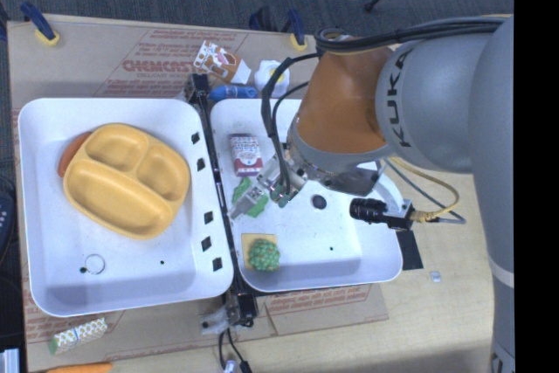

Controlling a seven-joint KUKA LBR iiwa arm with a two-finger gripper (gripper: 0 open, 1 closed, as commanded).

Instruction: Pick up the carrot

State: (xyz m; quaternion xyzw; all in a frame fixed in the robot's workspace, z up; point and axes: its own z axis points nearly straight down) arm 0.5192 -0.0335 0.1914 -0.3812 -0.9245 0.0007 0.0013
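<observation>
Pincer (278, 186) by green item (253, 203), red packet (246, 154)

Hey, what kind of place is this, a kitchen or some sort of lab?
Most likely a robotics lab bench, not a kitchen. A grey and orange robot arm reaches over two shallow white bins holding toy-like food and a yellow divided plate, and blue clamps pin cardboard to the bench.

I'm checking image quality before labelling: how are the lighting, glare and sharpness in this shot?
Camera view: soft, even light with faint shadows; the white left bin and right bin look bright but not blown out; mild glare on the yellow divided plate; the arm's wrist and gripper look slightly soft, and small items are hard to read.
</observation>
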